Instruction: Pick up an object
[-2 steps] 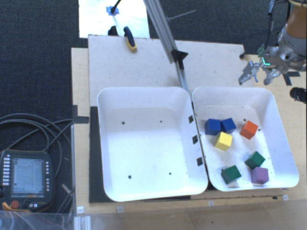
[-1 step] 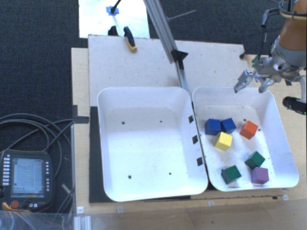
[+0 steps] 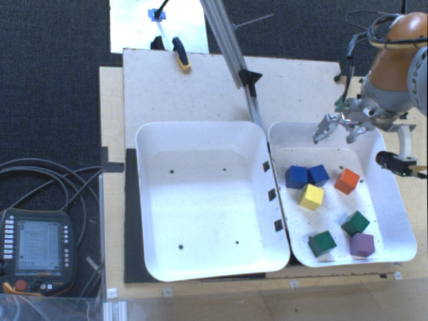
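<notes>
My gripper (image 3: pixel 338 131) is hovering at the upper right of the frame, over the top rim of the right bin (image 3: pixel 394 209), fingers spread apart and gripping nothing. Below it, seven blocks are lying in that bin: two blue blocks (image 3: pixel 297 176) touching side by side, a yellow block (image 3: pixel 311 197) just under them, an orange block (image 3: pixel 346 180) to their right, two green blocks (image 3: pixel 322 243) and a purple block (image 3: pixel 362 245) lower down. The left bin (image 3: pixel 150 152) is sitting beside it on the counter (image 3: pixel 194 89).

We see a pale bench (image 3: pixel 200 85) carrying two shallow white bins side by side, the left bin (image 3: pixel 150 246) touching the right bin (image 3: pixel 401 226), with a yellow-handled clamp (image 3: pixel 180 53) at its far edge.
</notes>
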`<action>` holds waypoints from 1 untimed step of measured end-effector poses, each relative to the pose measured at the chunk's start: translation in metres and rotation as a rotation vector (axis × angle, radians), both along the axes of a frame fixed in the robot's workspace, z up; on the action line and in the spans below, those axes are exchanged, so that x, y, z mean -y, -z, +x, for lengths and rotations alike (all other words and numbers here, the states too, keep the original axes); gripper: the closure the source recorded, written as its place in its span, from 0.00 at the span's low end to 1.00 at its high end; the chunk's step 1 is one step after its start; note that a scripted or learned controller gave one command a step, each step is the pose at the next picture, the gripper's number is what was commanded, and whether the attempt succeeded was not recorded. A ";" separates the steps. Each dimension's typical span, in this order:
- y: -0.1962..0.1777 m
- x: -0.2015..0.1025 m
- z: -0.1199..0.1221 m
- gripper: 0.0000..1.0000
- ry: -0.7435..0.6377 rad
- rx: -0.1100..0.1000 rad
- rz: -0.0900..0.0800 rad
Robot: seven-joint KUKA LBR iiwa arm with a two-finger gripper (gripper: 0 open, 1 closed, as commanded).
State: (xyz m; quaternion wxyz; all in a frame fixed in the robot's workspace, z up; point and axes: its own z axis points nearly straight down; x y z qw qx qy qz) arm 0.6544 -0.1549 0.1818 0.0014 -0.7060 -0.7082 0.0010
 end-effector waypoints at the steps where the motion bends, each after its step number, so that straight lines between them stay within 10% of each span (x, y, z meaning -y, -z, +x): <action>1: 0.061 -0.003 -0.005 0.00 0.001 -0.001 0.000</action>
